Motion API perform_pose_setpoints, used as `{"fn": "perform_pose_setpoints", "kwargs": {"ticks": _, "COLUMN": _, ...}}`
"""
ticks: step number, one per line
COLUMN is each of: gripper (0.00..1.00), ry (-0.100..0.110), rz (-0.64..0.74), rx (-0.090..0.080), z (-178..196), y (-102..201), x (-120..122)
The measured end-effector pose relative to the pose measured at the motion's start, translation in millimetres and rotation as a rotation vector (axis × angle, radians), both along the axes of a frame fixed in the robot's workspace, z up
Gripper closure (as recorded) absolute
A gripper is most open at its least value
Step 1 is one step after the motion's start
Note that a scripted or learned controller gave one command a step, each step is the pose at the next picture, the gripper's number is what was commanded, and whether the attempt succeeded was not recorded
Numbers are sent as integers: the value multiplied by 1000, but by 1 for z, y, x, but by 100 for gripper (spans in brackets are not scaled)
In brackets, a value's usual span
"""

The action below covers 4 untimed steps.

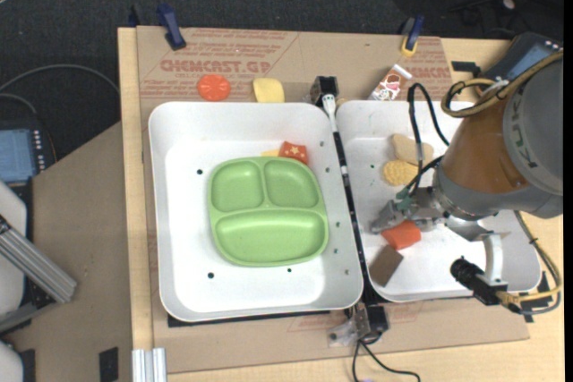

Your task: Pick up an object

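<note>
My gripper (399, 214) reaches into the right bin (510, 268) from the right, low over its left half. An orange-red block (403, 235) lies just in front of it, touching or nearly touching its lower side. A brown block (386, 265) rests nearer the bin's front left corner. Two tan, biscuit-like pieces (405, 148) (397, 171) lie toward the back of the same bin. The grey arm with its orange band (474, 148) covers the bin's right half.
The left bin (175, 192) holds a green divided plate (266, 210), with a red piece (294, 152) at its back edge. On the board behind the bins lie an orange disc (213, 87), a yellow piece (268, 90) and a red-white packet (387, 86).
</note>
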<state>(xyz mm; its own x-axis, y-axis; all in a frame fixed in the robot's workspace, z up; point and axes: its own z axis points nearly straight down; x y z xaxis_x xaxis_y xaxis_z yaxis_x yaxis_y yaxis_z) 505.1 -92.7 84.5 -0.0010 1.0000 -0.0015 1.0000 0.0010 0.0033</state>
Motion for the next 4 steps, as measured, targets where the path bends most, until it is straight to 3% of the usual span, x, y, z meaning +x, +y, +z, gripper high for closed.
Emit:
{"fn": "perform_pose_setpoints", "kwargs": {"ticks": 1, "gripper": 0, "ry": 8, "rz": -3, "rx": 3, "z": 0, "y": -1, "x": -28}}
{"fn": "perform_pose_setpoints", "kwargs": {"ticks": 2, "gripper": 0, "ry": -1, "rz": 1, "rx": 0, "z": 0, "y": -1, "x": 6}}
{"fn": "perform_pose_setpoints", "kwargs": {"ticks": 3, "gripper": 0, "ry": 8, "rz": -3, "rx": 3, "z": 0, "y": -3, "x": -28}}
{"fn": "perform_pose_setpoints", "kwargs": {"ticks": 4, "gripper": 0, "ry": -2, "rz": 1, "rx": 0, "z": 0, "y": -1, "x": 16}}
